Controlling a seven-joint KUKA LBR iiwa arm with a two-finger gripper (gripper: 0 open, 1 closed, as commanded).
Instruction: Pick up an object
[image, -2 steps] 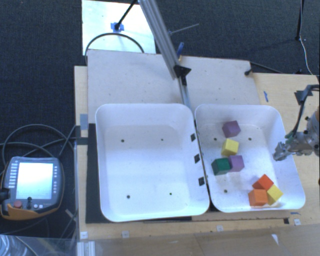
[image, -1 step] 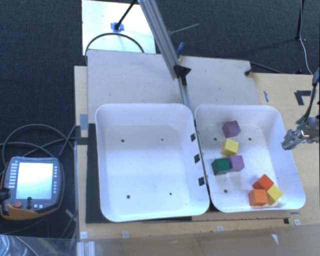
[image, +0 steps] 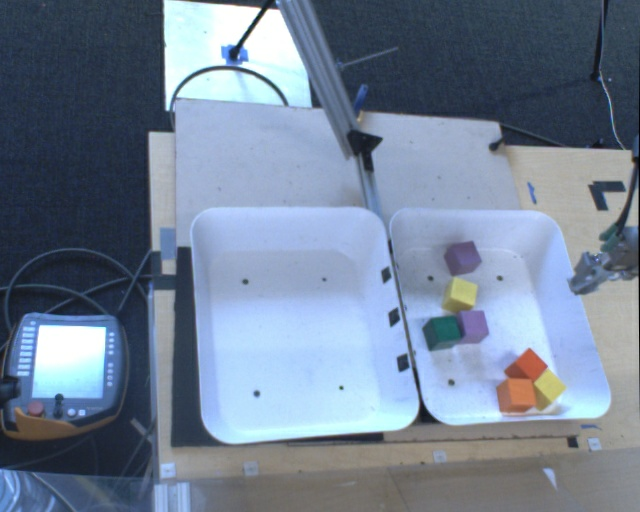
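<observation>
Seven blocks (image: 462, 294) in right bin (image: 571, 335), end effector (image: 590, 273) beside rim

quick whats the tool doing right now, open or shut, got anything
Tool: at the right rim of the right bin, above the blocks; open or shut cannot be told, and nothing is seen in it.

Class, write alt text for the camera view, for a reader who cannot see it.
Seven small blocks lie in the right white bin: two purple, two yellow, two orange and a green block. The left white bin sits beside it, and the pincer hangs at the right bin's outer edge.
</observation>
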